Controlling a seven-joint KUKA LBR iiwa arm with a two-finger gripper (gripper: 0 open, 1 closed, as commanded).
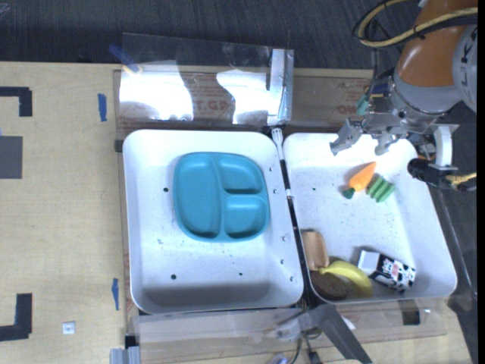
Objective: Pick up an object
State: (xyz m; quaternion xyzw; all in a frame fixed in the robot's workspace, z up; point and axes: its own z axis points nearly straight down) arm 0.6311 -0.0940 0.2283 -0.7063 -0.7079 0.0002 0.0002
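Nearest to where I stand, along the front wall of the right bin point(443, 237), sits a crowded little heap well in front of the fingers point(342, 138): a yellow banana point(347, 273) lying over a brown round cookie-like piece point(332, 286), a tan wedge point(314, 243) leaning against the divider, and a small black-and-white carton point(388, 271) on its side just beside the banana. I would leave that cluster alone; the pieces touch and overlap, so a pinch there would likely catch two things or slip.

Further back, just in front of the fingers and a touch toward the arm's side, lie an orange carrot point(361, 177) and a green ridged piece point(381, 189), side by side and touching or nearly so. The carrot looks the better target, since its side away from the green piece has bare bin floor beside it.

The gripper point(362, 141) hangs above the bin's back part with its fingers spread apart and nothing between them. To do this well it should come forward over the carrot's middle, turn so the fingers straddle its narrow width, and go down far enough to close below the curve.

Off to the far side of the fingers, the left bin point(144, 271) holds a blue divided plate point(221, 196).
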